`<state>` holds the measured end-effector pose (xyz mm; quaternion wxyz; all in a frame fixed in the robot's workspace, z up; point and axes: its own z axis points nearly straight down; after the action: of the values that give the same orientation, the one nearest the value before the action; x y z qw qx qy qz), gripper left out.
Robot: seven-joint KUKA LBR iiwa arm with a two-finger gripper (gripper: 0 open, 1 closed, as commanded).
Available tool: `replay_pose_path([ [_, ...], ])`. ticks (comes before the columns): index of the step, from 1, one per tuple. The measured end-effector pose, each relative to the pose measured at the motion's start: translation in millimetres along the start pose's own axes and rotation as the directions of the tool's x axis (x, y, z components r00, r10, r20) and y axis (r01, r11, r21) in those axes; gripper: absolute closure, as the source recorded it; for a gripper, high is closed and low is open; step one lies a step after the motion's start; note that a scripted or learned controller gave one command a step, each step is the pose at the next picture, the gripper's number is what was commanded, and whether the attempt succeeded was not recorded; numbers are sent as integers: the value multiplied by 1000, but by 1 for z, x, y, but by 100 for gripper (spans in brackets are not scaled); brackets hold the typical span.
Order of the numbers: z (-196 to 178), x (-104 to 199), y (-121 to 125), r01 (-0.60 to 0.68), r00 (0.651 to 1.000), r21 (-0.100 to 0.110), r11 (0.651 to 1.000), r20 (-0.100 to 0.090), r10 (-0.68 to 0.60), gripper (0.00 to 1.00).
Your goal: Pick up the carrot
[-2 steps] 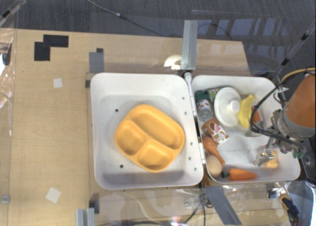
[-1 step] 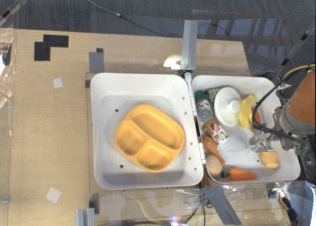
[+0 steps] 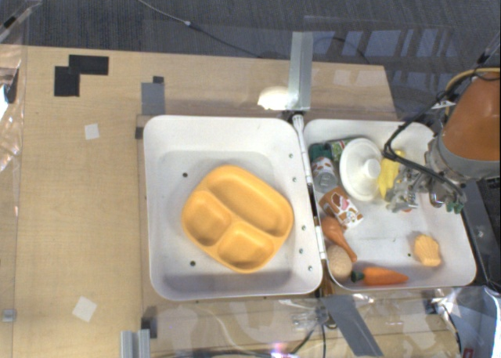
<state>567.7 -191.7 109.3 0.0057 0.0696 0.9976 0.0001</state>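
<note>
The carrot (image 3: 382, 276) is orange with a small green top at its left end. It lies flat along the front wall of the right bin (image 3: 450, 227). My gripper (image 3: 404, 195) hangs over the middle of that bin, behind the carrot and a little to its right, well apart from it. The arm's orange band (image 3: 473, 120) and grey wrist rise to the right of the gripper.
Around the carrot lie a tan potato (image 3: 339, 261), an orange-brown root (image 3: 337, 234) and a crumbly biscuit-like piece (image 3: 427, 249). Further back are a patterned cup (image 3: 344, 207), a white bowl (image 3: 361, 168), a yellow item (image 3: 389, 175) and a can (image 3: 322, 169). The left bin (image 3: 168, 270) holds a yellow divided plate (image 3: 237, 217).
</note>
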Motion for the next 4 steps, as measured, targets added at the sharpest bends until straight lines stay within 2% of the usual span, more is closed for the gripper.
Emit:
replay_pose_path([
  [1,0,0,-1,-1,1000,0,1000,-1,1,0],
  [2,19,50,-13,80,997,2,997,4,-80,0],
  [3,19,59,18,77,997,3,997,5,-77,0],
  [4,6,55,19,81,997,4,997,15,-81,100],
])
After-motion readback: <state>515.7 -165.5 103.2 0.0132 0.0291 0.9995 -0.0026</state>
